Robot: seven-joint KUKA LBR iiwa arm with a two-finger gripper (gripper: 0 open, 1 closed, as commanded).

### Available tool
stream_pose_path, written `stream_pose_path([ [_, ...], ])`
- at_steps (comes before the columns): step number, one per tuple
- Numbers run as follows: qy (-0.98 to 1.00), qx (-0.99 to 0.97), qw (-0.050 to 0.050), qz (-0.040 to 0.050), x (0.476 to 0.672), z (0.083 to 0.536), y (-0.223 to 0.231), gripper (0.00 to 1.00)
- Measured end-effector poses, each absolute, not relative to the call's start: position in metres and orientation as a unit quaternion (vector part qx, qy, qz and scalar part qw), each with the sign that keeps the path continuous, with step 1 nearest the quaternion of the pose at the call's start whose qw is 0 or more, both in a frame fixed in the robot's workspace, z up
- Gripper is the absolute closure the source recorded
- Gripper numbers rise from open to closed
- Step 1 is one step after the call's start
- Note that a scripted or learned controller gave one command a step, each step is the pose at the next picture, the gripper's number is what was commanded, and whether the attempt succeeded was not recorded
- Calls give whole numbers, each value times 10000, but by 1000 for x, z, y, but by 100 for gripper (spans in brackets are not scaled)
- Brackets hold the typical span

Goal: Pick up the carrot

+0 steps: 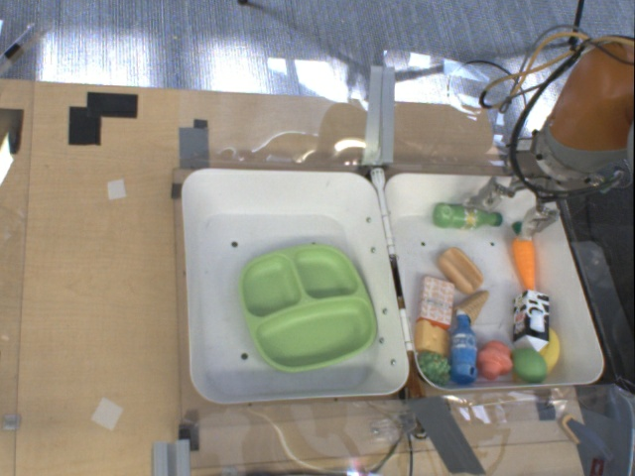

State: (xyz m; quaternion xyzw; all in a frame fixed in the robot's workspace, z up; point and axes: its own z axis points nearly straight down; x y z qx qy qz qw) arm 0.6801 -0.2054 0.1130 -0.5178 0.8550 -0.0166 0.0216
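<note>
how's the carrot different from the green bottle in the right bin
The carrot is orange and tapered, with a bit of green at its top end; the green bottle is green all over and blunter. The carrot lies roughly along the bin's right wall, pointing toward the back; the bottle lies crosswise near the back wall. The carrot sits just below the gripper, the bottle to its left. Both lie flat in the right bin.

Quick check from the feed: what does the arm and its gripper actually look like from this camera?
The arm enters at the right: a rounded orange band above a grey wrist section, with black and yellow cables looping off its upper side. The gripper is small, grey metal, with two thin fingers. No markings are legible.
</note>
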Motion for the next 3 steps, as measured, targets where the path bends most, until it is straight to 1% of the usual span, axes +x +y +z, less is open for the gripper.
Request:
stream_pose_path([
  [1, 8244, -5657, 174, -106, 639, 102, -199, 0],
  [2, 7229, -6908, 157, -61, 619, 97, -191, 0],
  [3, 6186, -7856, 151, -54, 605, 97, -187, 0],
])
